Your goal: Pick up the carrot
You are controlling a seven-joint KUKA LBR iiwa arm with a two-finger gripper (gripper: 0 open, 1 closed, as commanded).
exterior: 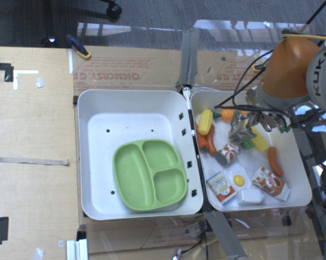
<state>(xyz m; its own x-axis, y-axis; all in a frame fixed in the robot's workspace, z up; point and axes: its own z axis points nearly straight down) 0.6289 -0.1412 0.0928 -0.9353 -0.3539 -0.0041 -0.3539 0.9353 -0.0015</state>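
Pincer (243,128) of the grey arm (293,69) hangs low inside the right bin (299,161), among the toy food, and I cannot tell if it is released or clenched, because cables and metal parts cover it. The carrot (208,141), as I judge it, is the orange piece with a green end that lies just below the yellow corn (205,122), near the left wall of this bin; the pincer is to the right of it, apart from it, so nothing is grasped yet. Probably the arm is low like this to search for a grip in the crowded pile. A small can (229,151), a sausage (275,161), a fried egg (238,180) and two small packets lie around. The left bin (92,145) carries a green divided plate (150,173). Small items under the pincer are hard to name.
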